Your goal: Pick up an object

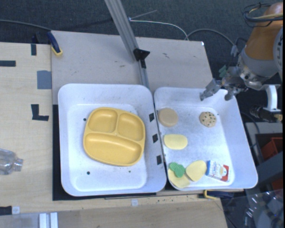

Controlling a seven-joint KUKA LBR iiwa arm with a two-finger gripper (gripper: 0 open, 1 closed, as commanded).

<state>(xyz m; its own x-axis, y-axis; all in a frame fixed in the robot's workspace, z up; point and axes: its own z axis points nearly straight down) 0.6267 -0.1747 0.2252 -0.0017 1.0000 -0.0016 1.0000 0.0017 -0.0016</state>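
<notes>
The cookie (208, 119) lay untouched in the right bin (242, 141), toward the bin's far right corner, with a tan round piece (168, 117) and a pale yellow piece (175, 141) nearer the bin's left wall. The step looked like the approach: the gripper (217, 91) hung over the bin's far edge, fingers apart and holding nothing, near the cookie. Next it would need to descend over it
</notes>
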